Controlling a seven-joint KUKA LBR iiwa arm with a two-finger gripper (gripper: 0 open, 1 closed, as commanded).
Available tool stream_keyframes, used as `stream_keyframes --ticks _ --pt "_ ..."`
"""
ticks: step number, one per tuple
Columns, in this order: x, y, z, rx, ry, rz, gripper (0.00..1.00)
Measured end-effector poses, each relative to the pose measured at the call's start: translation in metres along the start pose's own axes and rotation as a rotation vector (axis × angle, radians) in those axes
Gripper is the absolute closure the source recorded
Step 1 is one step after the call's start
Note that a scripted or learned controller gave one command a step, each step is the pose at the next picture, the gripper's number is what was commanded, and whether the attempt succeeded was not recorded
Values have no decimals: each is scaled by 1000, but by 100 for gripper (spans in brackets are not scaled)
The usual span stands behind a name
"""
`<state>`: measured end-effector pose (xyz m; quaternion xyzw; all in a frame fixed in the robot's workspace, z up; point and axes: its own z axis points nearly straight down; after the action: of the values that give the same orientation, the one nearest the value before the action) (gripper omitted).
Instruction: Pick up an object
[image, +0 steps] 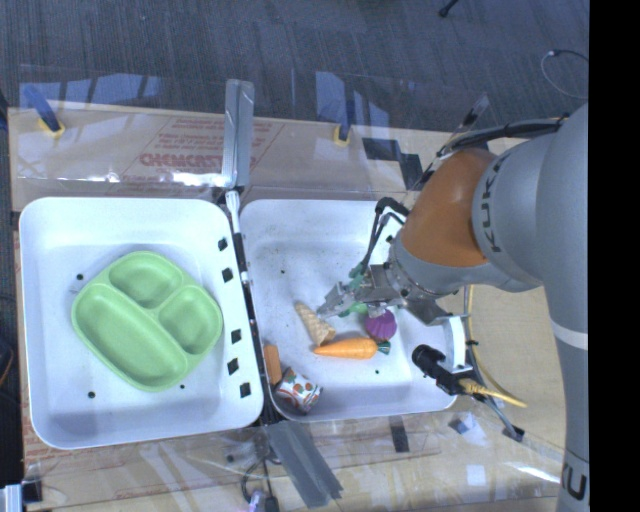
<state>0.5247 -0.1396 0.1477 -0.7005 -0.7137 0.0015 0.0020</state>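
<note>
Now you see the arm (500, 215) reaching in from the right side, with its orange band above the wrist, and it hangs low over the right bin (300, 225). The gripper (352, 298) is near the middle of this bin, just above a group of small toy foods. Its metal fingers look a little apart, and you can see nothing held between them.

Just beside the gripper, on its lower right, lies a purple vegetable (380, 324) with some green at one end. Touching it from below is an orange carrot (346, 348), lying almost flat with the tip to the left. To the left of the carrot you find a pale cone (315, 322), tilted, close to the fingers but apart from them. Near the front left corner of the same bin there is a second orange piece (272, 362) and a small patterned object (298, 392) right beside it.

The left bin (60, 230) carries a green divided plate (146, 318) with three compartments, lying flat.
</note>
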Motion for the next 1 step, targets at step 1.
stream_keyframes --ticks 1 --pt "-21 13 56 -2 0 39 0"
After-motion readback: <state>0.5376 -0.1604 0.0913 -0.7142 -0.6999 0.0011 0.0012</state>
